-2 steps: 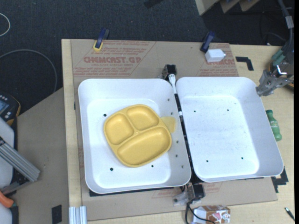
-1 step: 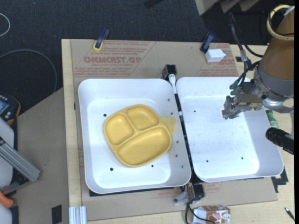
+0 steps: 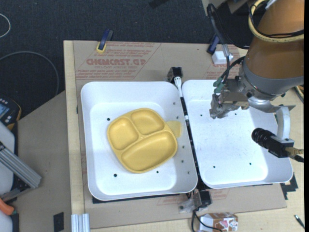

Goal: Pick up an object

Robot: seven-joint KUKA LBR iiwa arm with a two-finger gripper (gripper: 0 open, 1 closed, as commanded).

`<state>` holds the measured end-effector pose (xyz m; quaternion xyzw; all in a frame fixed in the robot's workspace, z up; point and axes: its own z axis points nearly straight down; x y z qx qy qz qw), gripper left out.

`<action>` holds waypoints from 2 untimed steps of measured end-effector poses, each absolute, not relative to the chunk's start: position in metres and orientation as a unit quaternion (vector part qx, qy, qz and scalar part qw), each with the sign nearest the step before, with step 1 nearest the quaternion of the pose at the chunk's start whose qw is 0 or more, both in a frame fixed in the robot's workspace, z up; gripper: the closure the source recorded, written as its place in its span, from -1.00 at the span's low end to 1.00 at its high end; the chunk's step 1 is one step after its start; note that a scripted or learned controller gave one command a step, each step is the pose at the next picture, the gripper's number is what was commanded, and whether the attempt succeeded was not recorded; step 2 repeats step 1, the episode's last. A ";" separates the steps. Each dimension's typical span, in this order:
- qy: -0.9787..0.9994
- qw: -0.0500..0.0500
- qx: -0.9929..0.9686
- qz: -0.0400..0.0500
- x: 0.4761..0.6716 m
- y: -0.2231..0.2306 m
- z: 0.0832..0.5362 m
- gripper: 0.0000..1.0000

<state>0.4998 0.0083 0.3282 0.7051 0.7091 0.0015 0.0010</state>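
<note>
The left white bin point(image 3: 91, 144) sits on a brown cardboard sheet point(image 3: 120, 59) printed with red lettering, and the right white bin point(image 3: 231, 170) lies just beside it, their rims meeting at a black clip point(image 3: 175, 73) at the far end. A blue-and-yellow clamp point(image 3: 103, 41) grips the sheet's far edge beyond the left bin. Near that bin's front right corner, wires and a small brown box point(image 3: 223, 222) rest at the sheet's near edge.

You have one yellow divided plate point(image 3: 141, 139) with three compartments, lying flat and upright in the left bin point(image 3: 91, 129), slightly right of its centre and turned at an angle.
</note>
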 end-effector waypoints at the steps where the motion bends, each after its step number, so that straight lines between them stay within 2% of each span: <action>1: 0.710 0.002 0.705 0.004 0.479 0.057 0.398 1.00; 2: 0.710 0.002 0.705 0.004 0.479 0.057 0.398 1.00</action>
